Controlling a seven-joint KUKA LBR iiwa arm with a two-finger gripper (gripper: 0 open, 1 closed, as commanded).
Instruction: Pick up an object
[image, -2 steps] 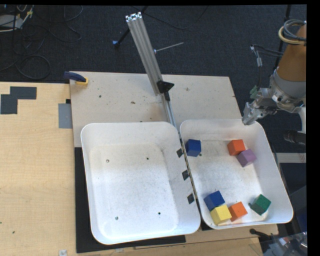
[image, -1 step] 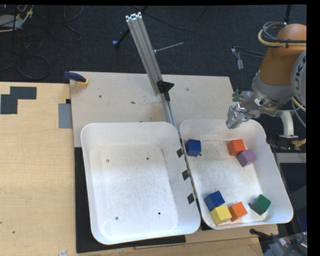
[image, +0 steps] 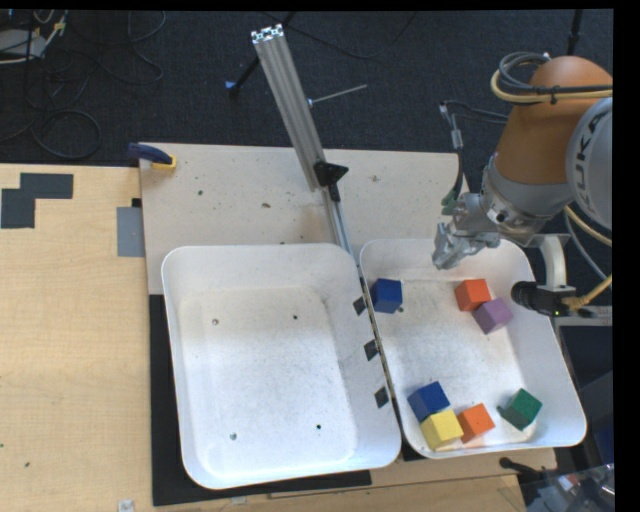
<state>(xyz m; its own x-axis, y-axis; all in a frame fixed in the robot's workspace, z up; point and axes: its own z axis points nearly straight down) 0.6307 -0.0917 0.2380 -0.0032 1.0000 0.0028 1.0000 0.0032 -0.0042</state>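
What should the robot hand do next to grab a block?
Probably move a little toward the camera and down over the orange cube. The gripper hangs above the right bin's far edge with nothing between its fingers, and that cube lies nearest, just beside the purple cube.

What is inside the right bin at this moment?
The right bin holds seven blocks: a blue cube, an orange cube touching a purple cube, and near the front a blue, yellow, orange and green one. The tool covers the back rim.
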